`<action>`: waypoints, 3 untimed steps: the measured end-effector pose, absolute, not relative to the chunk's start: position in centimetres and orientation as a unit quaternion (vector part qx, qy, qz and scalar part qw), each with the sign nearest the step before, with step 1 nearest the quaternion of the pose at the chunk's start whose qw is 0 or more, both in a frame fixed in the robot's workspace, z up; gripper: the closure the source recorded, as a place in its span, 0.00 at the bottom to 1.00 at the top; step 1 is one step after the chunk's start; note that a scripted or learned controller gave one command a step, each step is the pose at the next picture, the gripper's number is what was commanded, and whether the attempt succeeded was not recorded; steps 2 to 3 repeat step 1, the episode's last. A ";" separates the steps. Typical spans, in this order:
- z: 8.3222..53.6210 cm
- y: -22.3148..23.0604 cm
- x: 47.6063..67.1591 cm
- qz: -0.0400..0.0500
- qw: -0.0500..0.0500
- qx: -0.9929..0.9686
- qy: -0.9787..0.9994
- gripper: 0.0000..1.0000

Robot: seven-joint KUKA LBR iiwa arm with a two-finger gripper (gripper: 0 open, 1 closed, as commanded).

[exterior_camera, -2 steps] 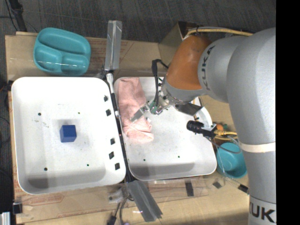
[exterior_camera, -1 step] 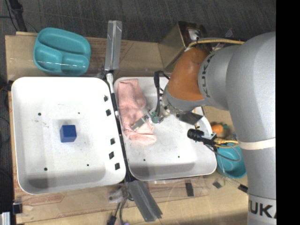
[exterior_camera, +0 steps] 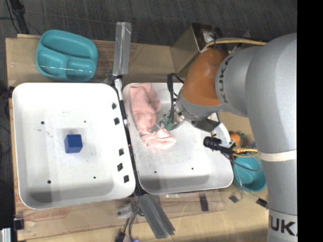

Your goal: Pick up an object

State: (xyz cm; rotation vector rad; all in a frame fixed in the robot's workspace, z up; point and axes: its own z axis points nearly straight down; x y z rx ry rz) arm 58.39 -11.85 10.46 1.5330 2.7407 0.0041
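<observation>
On the far left of the surface (exterior_camera: 151, 52), outside the bins, sits a teal dish (exterior_camera: 66, 54). Below it the left bin (exterior_camera: 30, 135) holds a blue cube (exterior_camera: 73, 143), well apart from the arm and untouched. To the right, the right bin (exterior_camera: 202, 178) holds a pink cloth (exterior_camera: 146, 112), lying bunched along the bin's left side, its lower end spread toward the middle. The tool (exterior_camera: 169, 121) is down in this bin, just beside the cloth's lower right edge and seemingly touching it, which suggests the cloth is the thing being tried for. Whether its tips stand apart or together I cannot tell, since the wrist and orange band hide them. Nothing is lifted: the cloth rests on the bin floor, so the pick looks at most begun, with the grip and the raise left to do. Further right, past the bin's edge, a teal cup (exterior_camera: 250, 173) sits near the arm.
</observation>
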 end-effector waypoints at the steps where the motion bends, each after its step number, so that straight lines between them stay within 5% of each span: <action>1: 19.2 -5.8 58.9 0.000 0.000 0.533 0.846 1.00; 3: 19.2 -5.8 58.9 0.000 0.000 0.533 0.846 1.00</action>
